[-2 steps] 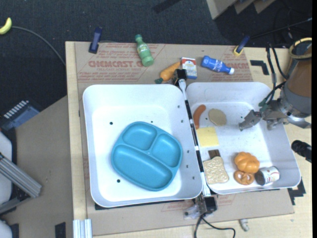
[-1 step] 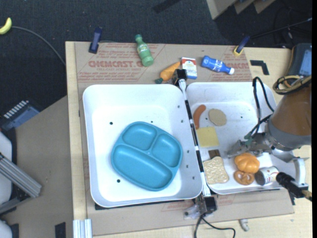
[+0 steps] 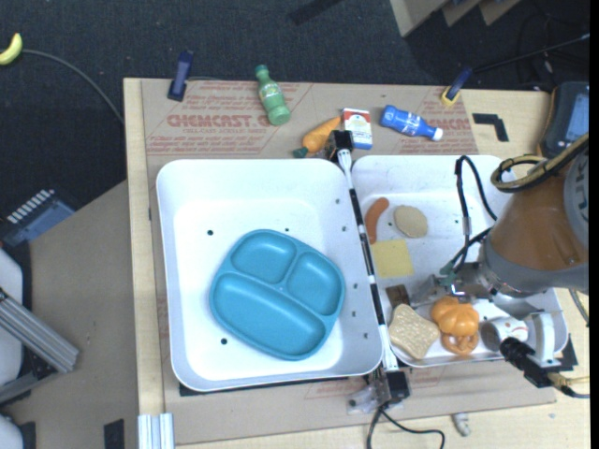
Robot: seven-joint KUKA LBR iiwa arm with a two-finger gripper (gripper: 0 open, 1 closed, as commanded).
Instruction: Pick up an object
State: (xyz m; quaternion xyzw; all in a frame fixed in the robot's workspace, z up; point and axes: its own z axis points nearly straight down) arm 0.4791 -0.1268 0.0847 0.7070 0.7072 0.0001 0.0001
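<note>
Bread slice (image 3: 413, 331) against bin rim (image 3: 384, 344)

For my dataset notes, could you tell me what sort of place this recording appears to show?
Probably a robotics lab bench for pick-and-place trials: a robot arm reaches over two white bins, toy food like a croissant sits inside, and loose cables run across the rig.
</note>
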